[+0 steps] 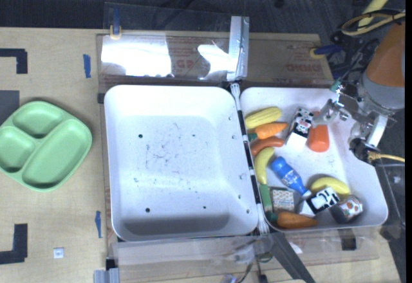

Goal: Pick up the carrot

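Camera view: the hand [340, 107] hovers at the right bin's [376, 195] upper right edge; I cannot tell its grip. The carrot [297, 220] lies at the bin's lower edge.

Two white bins [174, 98] sit on the tabletop [51, 56], plus one green divided plate [42, 143]. The right bin holds two carrots [269, 130], two bananas [264, 163], one corn cob [262, 115] and one blue bottle [286, 174].

left bin [122, 105] beside right bin [376, 195] | carrot [271, 130] in right bin | divided plate [42, 145] left of bins
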Available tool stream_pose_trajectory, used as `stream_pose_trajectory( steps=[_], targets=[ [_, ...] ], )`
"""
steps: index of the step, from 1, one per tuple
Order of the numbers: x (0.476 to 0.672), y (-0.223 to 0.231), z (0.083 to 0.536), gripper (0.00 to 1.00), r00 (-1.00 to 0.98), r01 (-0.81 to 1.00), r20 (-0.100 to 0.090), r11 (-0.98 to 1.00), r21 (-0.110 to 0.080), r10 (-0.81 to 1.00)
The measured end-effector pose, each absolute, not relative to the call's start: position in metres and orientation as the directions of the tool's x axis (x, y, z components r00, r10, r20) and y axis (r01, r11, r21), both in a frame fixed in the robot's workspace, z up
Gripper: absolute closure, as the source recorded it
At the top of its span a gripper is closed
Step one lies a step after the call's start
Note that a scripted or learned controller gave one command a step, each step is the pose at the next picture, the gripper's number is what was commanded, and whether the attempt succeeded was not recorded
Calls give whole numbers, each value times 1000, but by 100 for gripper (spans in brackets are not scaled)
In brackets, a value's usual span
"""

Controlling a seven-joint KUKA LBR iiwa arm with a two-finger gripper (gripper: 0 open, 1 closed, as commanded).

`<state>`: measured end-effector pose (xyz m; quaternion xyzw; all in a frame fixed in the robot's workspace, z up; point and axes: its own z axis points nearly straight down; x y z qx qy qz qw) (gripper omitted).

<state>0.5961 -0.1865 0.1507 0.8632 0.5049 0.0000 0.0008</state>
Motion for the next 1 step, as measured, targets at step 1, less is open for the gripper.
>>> stream_pose_trajectory(
  steps=[1],
  targets=[
    [607,-195,129,0,810,586,-1,-810,0,586]
  ],
)
